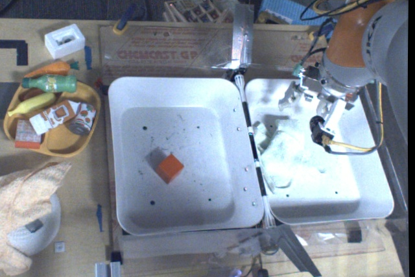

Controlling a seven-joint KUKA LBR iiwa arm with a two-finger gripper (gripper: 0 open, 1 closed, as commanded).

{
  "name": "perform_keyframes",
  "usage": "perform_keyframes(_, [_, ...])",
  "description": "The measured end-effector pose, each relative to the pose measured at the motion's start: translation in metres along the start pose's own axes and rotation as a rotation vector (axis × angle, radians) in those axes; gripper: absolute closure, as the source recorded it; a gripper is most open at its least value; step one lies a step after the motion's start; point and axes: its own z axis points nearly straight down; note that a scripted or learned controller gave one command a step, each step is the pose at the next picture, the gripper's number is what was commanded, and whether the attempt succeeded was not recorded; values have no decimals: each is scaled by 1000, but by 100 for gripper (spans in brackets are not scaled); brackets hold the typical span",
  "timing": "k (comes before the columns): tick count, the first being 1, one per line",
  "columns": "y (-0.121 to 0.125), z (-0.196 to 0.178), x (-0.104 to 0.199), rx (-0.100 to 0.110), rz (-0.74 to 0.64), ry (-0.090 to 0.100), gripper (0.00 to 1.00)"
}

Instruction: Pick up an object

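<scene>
An orange block (171, 168) lies in the left bin (130, 97), a little left of the middle of its floor and well apart from every wall. It is small and cube-like, bright orange on top with a darker face toward the camera, and it sits turned at an angle to the bin's sides. A grey patch touches its upper left corner; this is probably its shadow, though it could be a second, duller piece.

The gripper (310, 102) hangs over the upper part of the right bin (369, 201), far from the block and across the shared wall between the two bins. Its jaws look spread apart with nothing between them, but the metal parts and the white bin behind them blur together, so how wide they stand is hard to read. A black fitting with a yellow cable (353, 150) hangs beside them.

On the right bin's floor there are pale, greenish, see-through shapes (275, 146) near the left wall; their outlines are too faint to name. The arm (363, 36) is cut off at the right edge.

On the surface to the left, a yellow bowl (65, 143) holds a green bottle (50, 83) and packets, partly overlapping each other.
</scene>
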Motion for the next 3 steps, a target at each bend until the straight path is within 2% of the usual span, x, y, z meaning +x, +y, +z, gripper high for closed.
perform_keyframes(1, [9,-6,-80,-1,-101,-1,0])
perform_keyframes(2, [-2,51,20,-1,-357,2,0])
perform_keyframes(3, [-12,51,-57,-1,-330,0,0])
